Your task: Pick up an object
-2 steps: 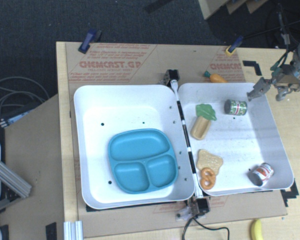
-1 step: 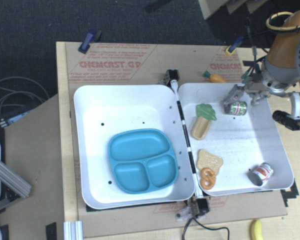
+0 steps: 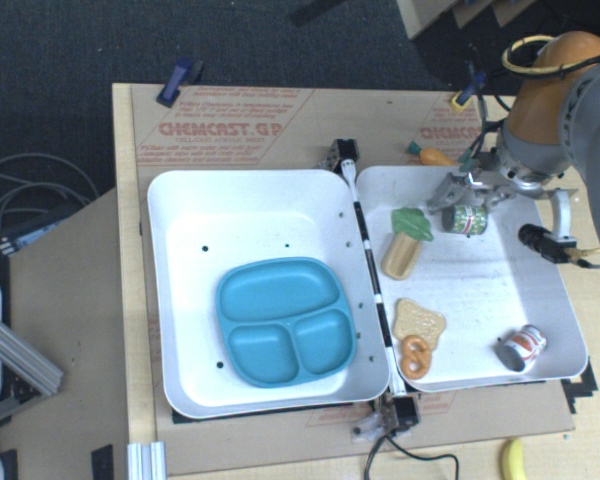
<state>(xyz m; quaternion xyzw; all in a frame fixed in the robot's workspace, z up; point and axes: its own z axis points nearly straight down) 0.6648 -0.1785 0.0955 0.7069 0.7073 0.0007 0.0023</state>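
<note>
You can see the robot's gripper (image 3: 468, 200) near the back of the right bin (image 3: 550, 298), coming in from the right. A small green and silver can (image 3: 467, 220) lies right under it, touching the tips. You cannot tell if the jaws are squeezed on the can or loose, because the can and the metal parts blur together. Using the can as your mark: a green leafy toy (image 3: 412, 223) sits just to its left, with a tan roll (image 3: 401, 256) below that. Further toward the front are a slice of toast (image 3: 420, 321) and a pretzel (image 3: 415, 355). Another little can (image 3: 521, 347) lies in the front right corner. The left bin (image 3: 180, 268) holds a blue divided plate (image 3: 285, 320). Both bins rest on the worktop (image 3: 130, 168).
</note>
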